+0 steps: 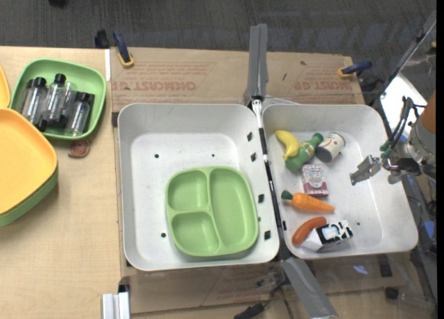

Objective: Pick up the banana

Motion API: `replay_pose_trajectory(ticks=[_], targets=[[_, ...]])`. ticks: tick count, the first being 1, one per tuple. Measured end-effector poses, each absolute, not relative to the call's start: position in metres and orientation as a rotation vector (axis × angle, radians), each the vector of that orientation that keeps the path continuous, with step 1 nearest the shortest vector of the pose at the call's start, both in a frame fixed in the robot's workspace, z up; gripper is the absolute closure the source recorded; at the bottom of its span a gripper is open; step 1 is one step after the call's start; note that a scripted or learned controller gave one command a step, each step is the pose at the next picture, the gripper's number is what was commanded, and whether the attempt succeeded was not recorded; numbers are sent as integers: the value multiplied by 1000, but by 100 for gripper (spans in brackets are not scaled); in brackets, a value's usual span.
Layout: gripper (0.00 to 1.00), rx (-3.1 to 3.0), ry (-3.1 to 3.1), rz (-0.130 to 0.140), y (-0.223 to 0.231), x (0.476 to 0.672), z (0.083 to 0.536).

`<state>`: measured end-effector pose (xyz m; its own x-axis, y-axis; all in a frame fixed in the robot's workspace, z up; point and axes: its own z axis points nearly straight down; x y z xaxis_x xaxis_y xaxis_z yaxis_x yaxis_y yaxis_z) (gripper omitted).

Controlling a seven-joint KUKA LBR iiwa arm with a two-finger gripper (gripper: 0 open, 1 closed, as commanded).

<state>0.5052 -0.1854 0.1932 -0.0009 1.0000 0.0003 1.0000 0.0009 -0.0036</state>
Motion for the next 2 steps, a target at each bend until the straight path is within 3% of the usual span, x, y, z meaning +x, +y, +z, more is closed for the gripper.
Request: replay_pose_trajectory(ticks=[1,2], targets=[[0,-2141,-2298,1,-179,542,91],[100,-2144,-2294,2,-180,542,100]])
